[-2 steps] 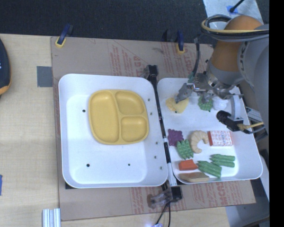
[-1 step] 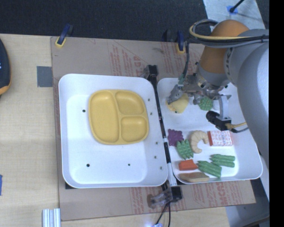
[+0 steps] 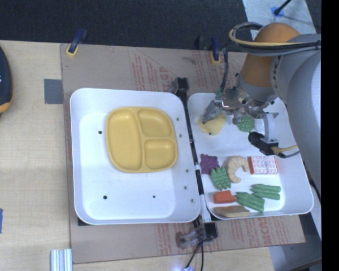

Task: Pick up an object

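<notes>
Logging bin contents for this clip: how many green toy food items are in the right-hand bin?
4: one at the top beside the end effector, one mid-left by the purple piece, two at the bottom, and. The arm may hide more.

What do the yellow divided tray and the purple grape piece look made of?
Yellow divided tray: likely moulded plastic, matte to semi-gloss, one even colour with rounded compartment edges. Purple grape piece: probably toy plastic or rubber, dull finish, uniform purple with lumpy moulded bumps; too small to say which.

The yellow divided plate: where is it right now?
In the camera view, the yellow divided plate lies in the left white bin, toward its upper middle, away from the toy food in the right bin.
</notes>
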You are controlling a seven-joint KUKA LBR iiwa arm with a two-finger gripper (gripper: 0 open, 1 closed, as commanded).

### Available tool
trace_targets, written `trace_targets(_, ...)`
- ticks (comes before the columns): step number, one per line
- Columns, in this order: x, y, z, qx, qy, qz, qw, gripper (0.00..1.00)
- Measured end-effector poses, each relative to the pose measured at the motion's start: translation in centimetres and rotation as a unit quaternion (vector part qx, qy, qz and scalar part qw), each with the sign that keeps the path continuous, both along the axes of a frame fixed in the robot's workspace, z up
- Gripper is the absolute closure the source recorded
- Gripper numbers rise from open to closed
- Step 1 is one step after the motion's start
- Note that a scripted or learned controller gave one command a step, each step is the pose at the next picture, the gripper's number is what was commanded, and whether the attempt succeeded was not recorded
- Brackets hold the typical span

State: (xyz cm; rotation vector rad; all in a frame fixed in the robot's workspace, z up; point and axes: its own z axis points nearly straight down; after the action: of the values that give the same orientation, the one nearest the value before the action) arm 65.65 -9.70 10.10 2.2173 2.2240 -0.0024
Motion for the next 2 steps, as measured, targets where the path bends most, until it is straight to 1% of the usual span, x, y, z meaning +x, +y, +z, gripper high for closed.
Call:
trace_targets(1,0.04,-0.14,-0.77,0.0009,0.001,0.001,1.0000,0.00)
trace_targets(2,0.05,0.06,-0.74,0.0005,0.001,0.002,1.0000,0.00)
